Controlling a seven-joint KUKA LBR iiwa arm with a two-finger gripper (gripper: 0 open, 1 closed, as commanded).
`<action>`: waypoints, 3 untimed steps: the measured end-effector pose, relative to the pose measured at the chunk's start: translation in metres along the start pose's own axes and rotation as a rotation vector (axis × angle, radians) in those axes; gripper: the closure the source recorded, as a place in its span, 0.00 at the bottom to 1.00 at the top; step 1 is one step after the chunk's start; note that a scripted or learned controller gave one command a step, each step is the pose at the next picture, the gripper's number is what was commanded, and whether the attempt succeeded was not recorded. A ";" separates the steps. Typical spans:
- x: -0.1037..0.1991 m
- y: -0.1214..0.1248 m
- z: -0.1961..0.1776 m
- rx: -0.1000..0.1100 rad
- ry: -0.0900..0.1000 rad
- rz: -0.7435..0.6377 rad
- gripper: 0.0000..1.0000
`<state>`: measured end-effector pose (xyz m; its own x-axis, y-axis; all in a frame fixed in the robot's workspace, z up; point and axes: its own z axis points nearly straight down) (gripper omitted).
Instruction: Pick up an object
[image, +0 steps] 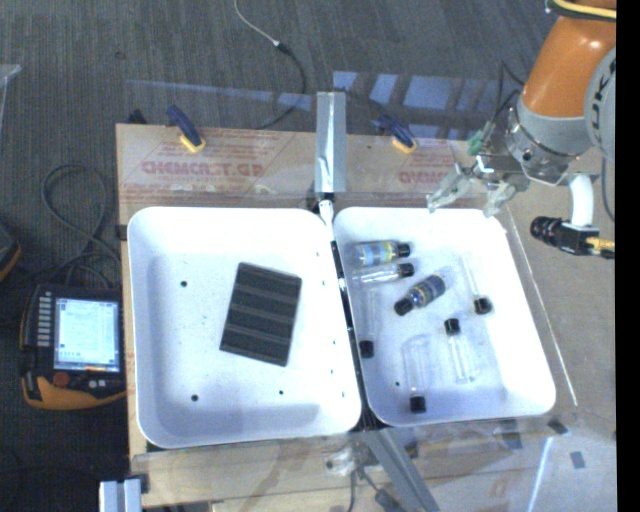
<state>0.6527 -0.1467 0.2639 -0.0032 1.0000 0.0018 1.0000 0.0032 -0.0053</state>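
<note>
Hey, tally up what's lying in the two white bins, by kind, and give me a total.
Clear vials with black caps: 6
Dark blue bottle: 1
Black ridged pad: 1
Total: 8

Faded red lettering on the wooden board (215, 165) behind the left bin (160, 240) stays too blurred to read.

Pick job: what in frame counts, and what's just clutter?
Job:
end effector, over the right bin's far edge
right bin
vials
left bin
black slab

Clutter:
pendant, on the floor left of the bench
clamps
cable
</note>
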 end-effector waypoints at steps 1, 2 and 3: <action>-0.028 -0.067 0.128 0.001 0.000 -0.055 0.00; -0.036 -0.036 0.171 -0.002 0.005 -0.036 0.00; -0.036 -0.036 0.164 0.001 0.005 -0.036 1.00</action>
<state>0.6159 -0.1822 0.0999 -0.0396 0.9992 0.0074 0.9992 0.0396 -0.0066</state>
